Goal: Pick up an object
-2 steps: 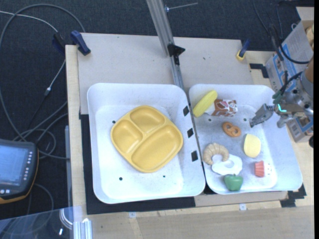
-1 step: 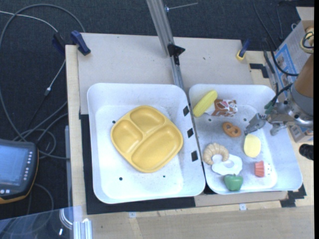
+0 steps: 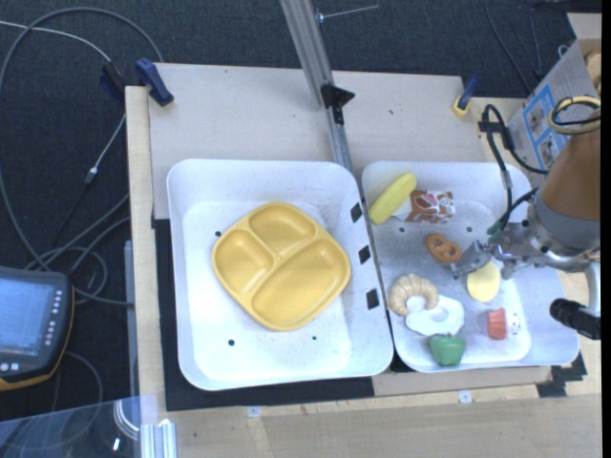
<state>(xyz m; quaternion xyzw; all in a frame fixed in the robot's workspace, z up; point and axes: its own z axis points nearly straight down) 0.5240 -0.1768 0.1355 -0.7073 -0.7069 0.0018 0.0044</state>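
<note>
The right bin (image 3: 544, 346) holds several toy foods. A yellow corn cob (image 3: 392, 198) and a red-and-white packet (image 3: 431, 205) lie at its far side, with a brown pretzel (image 3: 442, 248) below them. Nearer the front are a croissant (image 3: 412, 294), a fried egg (image 3: 435, 317), a green pepper (image 3: 447, 349) and a small red-and-white piece (image 3: 497, 324). A pale yellow lemon-like piece (image 3: 484, 284) sits in the middle right. My gripper (image 3: 487, 260) hangs low just above the far edge of this yellow piece, partly covering it.
The left bin (image 3: 191, 256) holds a yellow divided plate (image 3: 281, 265). A metal pole (image 3: 310, 36) rises between the bins at the back. Cables (image 3: 496, 136) trail over the right bin's far corner, and the arm's grey body (image 3: 573, 194) overhangs its right side.
</note>
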